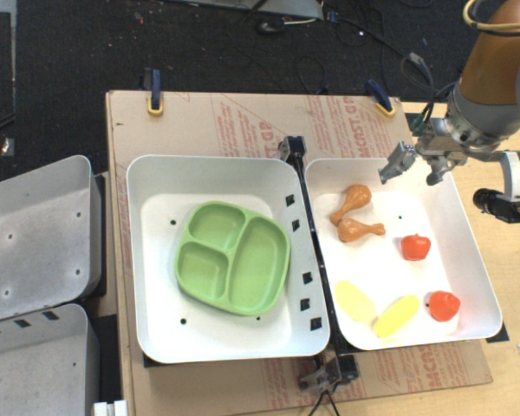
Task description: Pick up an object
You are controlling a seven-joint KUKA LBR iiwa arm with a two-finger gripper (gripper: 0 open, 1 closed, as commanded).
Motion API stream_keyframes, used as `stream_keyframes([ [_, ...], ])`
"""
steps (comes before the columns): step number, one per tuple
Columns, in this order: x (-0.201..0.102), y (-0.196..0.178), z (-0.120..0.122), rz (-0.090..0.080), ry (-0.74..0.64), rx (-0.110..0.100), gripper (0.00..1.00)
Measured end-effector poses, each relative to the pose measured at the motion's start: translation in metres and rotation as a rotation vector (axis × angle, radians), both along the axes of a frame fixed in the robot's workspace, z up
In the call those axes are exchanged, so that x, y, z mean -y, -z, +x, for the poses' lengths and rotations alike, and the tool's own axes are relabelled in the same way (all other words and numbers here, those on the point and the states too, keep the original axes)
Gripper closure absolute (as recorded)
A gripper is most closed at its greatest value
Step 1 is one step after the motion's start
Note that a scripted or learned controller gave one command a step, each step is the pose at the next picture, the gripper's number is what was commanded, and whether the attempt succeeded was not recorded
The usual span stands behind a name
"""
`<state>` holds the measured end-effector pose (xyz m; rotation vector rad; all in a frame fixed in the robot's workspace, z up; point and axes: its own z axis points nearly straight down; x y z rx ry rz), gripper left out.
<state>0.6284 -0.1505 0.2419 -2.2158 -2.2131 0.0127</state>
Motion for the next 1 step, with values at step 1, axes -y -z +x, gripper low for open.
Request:
stream_keyframes([
  [1, -0.0004, -0.0082, 0.0024, -0.002, -0.002, 0.013, 0.00],
])
